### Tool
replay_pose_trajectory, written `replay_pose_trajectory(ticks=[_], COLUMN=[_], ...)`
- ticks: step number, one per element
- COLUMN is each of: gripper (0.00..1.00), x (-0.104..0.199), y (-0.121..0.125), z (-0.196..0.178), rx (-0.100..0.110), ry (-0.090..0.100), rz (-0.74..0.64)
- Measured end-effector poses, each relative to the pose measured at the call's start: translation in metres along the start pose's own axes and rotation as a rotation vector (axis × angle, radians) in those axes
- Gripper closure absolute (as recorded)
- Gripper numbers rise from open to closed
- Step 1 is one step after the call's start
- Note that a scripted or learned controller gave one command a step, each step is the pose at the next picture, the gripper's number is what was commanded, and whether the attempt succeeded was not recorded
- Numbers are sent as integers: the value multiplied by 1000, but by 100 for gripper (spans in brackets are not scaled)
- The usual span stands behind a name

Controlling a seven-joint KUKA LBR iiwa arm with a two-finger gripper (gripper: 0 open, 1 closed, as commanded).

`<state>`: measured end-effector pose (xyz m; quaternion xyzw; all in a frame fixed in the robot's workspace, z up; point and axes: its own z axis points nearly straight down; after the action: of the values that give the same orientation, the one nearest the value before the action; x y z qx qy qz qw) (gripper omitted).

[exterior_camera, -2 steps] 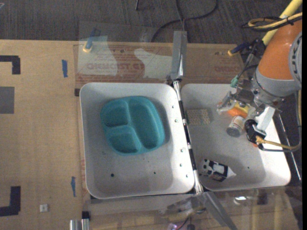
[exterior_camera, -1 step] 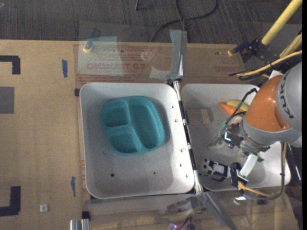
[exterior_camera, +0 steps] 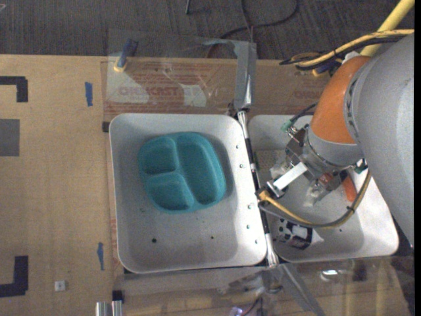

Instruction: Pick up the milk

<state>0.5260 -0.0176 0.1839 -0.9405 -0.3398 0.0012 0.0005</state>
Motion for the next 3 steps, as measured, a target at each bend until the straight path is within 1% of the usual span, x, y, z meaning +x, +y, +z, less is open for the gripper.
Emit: replay_pose_trajectory(ticks=[1, 2, 3], gripper=[0, 0, 0], x=[70, 70, -4], y=[2, 2, -54], z=[-168, -168, 1], rx=[-1, 0, 2], ry=[0, 0, -1], rz=[-62, -62, 6])
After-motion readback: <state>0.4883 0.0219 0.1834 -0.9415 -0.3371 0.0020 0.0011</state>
